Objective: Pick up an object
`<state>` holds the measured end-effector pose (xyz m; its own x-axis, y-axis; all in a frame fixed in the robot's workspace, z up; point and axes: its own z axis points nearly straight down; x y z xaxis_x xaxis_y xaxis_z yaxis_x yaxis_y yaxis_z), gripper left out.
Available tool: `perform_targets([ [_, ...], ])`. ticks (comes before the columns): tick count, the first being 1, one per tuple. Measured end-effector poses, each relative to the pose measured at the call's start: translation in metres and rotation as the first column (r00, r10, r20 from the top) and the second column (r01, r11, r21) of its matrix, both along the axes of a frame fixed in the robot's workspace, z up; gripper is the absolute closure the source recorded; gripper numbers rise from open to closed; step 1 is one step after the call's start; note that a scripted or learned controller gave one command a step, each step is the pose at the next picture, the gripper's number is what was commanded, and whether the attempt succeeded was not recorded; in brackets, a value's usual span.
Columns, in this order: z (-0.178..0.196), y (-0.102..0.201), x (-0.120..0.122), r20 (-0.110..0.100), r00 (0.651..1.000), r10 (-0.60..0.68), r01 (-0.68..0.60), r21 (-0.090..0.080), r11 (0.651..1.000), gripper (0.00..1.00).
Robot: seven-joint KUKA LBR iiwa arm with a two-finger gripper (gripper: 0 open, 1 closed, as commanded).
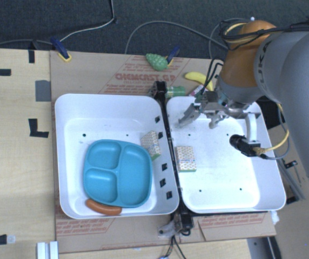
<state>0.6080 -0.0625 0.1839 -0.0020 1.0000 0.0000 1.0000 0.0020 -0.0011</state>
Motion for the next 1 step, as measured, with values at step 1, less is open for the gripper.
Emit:
perform_targets([
  [1,-0.0001,0.0239,0.0216,0.000,1.000,0.000,0.000,0.001,1.000,0.00],
])
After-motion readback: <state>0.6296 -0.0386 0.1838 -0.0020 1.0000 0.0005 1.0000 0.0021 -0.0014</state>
